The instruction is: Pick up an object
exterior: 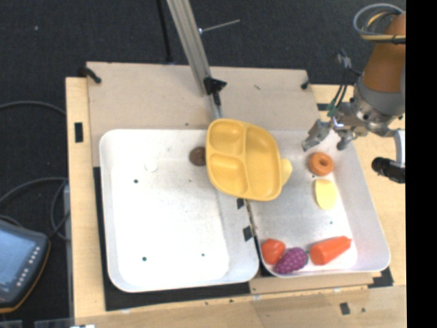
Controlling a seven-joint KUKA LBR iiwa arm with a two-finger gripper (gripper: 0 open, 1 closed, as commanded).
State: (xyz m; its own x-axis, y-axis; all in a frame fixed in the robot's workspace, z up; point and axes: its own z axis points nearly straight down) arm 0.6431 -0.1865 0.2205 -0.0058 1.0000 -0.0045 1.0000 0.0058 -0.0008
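Note:
My gripper (pixel 329 136) hangs over the far edge of the right bin (pixel 367 203), its two fingers spread apart with nothing between them. Just below it lies an orange doughnut (pixel 320 163), and a pale yellow piece (pixel 326 194) lies below that. Along the bin's near edge sit a red tomato (pixel 272 251), a purple bunch of grapes (pixel 293 259) and an orange carrot (pixel 330 249). A yellow divided plate (pixel 244 160) straddles the seam between the two bins.
The left bin (pixel 164 217) holds a small brown round piece (pixel 197 156) at its far right, next to the plate. A slanted metal post (pixel 189 33) rises behind the bins. A tablet (pixel 17 265) lies off the bench at the left.

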